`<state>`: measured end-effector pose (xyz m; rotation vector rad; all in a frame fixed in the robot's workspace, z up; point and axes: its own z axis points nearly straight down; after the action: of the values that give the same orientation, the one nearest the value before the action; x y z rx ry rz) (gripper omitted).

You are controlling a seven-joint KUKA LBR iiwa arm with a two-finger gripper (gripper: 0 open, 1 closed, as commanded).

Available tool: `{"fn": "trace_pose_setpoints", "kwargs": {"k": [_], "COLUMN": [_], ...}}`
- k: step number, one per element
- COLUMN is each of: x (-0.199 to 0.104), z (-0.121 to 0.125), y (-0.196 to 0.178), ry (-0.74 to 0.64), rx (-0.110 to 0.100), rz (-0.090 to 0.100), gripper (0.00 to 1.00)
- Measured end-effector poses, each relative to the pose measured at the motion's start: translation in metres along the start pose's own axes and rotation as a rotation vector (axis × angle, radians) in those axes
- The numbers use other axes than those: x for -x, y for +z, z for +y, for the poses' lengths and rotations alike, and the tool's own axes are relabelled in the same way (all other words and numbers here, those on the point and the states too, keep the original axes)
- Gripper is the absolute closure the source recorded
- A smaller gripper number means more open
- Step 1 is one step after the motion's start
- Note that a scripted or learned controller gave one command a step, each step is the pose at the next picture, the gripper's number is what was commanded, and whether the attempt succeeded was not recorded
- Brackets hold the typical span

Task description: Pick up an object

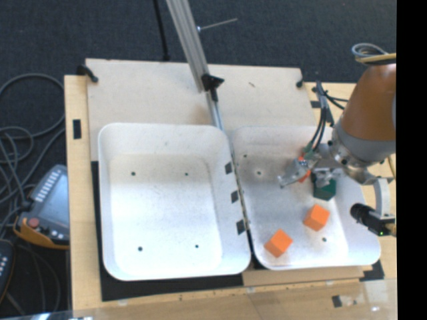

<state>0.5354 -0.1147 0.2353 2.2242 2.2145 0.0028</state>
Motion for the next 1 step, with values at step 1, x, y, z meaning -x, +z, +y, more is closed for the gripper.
{"fn": "trace_pose_setpoints", "kwargs": {"k": [1], "x": [0.0136], "z": [-0.0356], "y": [0.0663], "ry": [-0.002], "rx": [-0.009], "rz": [0.001], "gripper": [0.00]}}
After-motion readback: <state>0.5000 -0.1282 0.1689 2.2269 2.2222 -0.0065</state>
